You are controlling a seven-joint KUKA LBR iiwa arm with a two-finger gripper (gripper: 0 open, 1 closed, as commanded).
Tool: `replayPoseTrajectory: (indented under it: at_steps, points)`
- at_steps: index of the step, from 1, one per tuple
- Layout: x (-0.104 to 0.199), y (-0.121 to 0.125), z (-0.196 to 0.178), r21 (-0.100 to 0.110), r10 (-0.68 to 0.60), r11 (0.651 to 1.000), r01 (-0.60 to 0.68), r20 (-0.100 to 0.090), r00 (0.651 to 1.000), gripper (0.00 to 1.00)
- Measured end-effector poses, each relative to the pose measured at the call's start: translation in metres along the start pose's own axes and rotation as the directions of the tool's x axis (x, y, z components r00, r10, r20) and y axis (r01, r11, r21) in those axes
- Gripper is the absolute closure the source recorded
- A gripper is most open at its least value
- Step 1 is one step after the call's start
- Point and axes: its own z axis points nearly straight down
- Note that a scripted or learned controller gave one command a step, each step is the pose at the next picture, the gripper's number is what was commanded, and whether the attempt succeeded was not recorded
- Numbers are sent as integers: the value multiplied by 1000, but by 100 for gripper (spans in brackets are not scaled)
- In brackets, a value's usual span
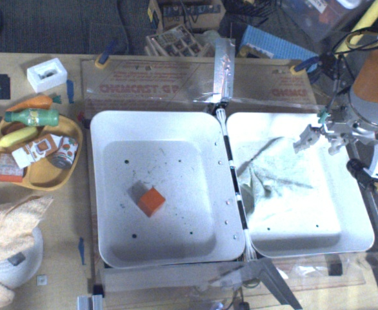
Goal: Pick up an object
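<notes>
Camera view: the orange block (pixel 152 201) lies in the left bin (pixel 111 131), near the floor's centre, turned so one corner points toward the bin's near wall; it looks roughly cubic, so no long axis can be made out, and bare floor surrounds it on all sides. The gripper (pixel 318 136) hangs over the right bin's (pixel 357 237) far right part, well apart from the block, and I cannot tell whether it is open or closed. A pale crumpled cloth (pixel 266 176) in the right bin blends into the white floor and its outline is hard to trace.

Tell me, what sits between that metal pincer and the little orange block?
In the camera view, a crumpled pale cloth and the bins' shared rims separate the pincer from the orange block.
</notes>
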Motion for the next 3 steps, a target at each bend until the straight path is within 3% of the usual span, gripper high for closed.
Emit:
replayPoseTrajectory:
  at_steps: [1, 2, 3]
  points:
    - [69, 42, 94, -3, -97, 995, 97, 0, 995, 0]
    - [-1, 46, 6, -1, -49, 999, 49, 0, 999, 0]
    - [37, 35, 93, -5, -101, 995, 101, 1, 995, 0]
